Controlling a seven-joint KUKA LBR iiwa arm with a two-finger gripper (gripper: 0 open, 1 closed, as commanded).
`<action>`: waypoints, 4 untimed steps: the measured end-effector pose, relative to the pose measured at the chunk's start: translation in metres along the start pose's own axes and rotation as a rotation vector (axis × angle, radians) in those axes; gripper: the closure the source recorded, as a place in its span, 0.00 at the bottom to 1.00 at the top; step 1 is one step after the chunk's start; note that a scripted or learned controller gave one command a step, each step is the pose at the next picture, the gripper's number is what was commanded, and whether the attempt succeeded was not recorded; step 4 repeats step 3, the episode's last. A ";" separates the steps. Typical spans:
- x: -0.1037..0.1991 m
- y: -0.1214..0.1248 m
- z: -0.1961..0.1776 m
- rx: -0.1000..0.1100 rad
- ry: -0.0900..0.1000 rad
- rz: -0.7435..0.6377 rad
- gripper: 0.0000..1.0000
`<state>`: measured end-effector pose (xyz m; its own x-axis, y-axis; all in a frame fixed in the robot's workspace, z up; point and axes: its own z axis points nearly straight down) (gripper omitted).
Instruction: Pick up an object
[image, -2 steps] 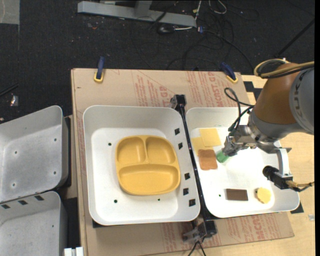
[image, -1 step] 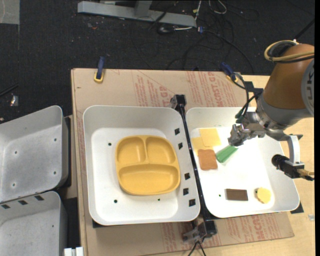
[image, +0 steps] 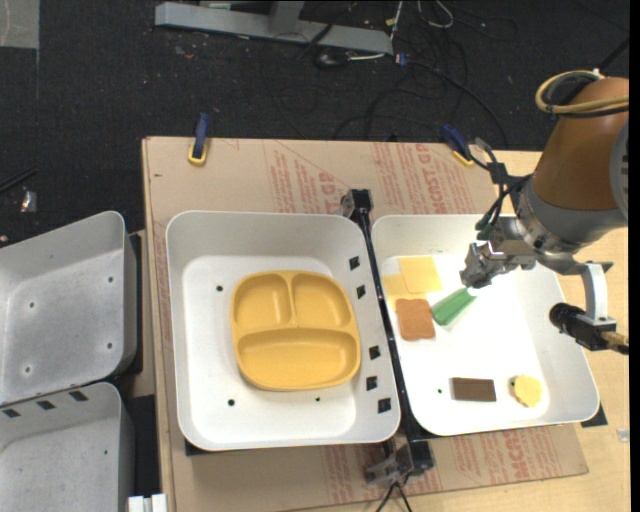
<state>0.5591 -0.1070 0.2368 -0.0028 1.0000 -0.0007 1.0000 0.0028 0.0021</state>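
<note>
Nearest the camera, well below the gripper, a brown block and a yellow round piece lie in the right bin. Down-left of it lies an orange-brown slab. A green piece sits just below-left, apparently touching the tip; whether it is gripped is unclear. A yellow square lies to its left. Far left, a 3-compartment yellow tray fills the left bin.

You have a yellow divided plate in the left bin; the tool sits just above a green piece in the right bin.
</note>
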 end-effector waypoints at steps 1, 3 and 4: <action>0.059 0.006 -0.007 0.001 0.002 -0.005 1.00; 0.169 0.006 -0.005 0.001 0.002 -0.005 1.00; 0.169 0.006 -0.005 0.001 0.002 -0.005 1.00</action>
